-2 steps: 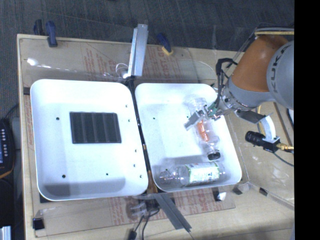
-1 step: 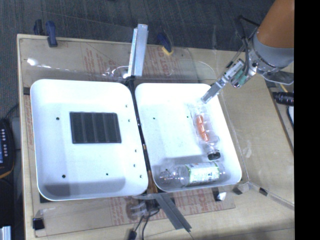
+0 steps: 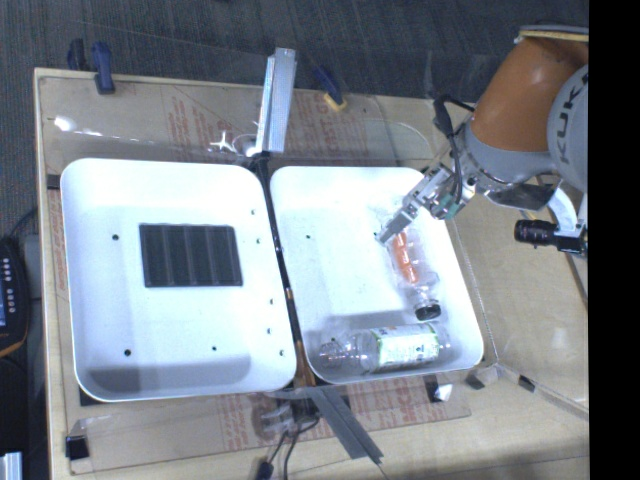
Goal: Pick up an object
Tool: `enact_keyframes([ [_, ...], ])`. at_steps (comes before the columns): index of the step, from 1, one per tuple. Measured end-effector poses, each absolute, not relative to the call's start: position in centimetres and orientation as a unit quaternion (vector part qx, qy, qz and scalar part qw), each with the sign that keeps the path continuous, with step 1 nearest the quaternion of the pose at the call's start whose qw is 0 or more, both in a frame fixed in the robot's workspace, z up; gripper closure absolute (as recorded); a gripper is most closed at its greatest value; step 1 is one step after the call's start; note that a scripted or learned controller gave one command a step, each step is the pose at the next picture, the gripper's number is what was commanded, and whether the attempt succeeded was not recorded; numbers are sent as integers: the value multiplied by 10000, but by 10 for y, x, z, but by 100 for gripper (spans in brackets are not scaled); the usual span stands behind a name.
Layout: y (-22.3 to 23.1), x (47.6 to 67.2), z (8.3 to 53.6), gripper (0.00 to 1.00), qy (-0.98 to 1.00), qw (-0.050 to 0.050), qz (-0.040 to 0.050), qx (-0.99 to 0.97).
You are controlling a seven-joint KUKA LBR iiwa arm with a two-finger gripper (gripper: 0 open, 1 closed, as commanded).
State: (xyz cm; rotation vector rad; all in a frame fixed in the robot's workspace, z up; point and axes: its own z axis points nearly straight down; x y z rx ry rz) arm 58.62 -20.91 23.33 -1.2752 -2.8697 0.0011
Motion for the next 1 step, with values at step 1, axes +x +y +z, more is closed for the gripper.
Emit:
enact_keyframes([
  [1,-208,599,184,0,-9279,10,2,-3729],
])
